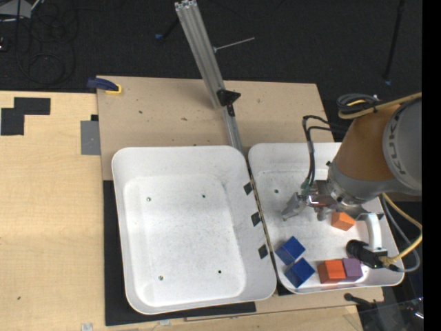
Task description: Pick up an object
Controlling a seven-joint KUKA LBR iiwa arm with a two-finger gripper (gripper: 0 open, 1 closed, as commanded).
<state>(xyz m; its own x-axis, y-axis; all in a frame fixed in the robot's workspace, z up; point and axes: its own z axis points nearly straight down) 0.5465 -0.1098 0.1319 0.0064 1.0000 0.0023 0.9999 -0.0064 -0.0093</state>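
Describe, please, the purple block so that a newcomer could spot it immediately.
Start at the right-hand white bin and go to its near right corner. The purple block sits there against an orange block; it is the sole purple thing, unlike the two blue blocks.

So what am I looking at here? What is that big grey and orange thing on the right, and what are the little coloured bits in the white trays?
You are looking down at a slant from one camera fixed above a workbench. The grey and orange shape is a robot arm reaching in from the right. At its tip is its claw, the part meant to grasp things, hanging low over the right-hand bin. I cannot see anything between its fingers.

Two shallow white bins sit side by side. The left bin shows its speckled floor. The right bin holds small blocks: two blue ones near the bins' shared edge, an orange one beside a purple one along the near rim, and another orange one just under the arm. The arm's job is to pick one up.
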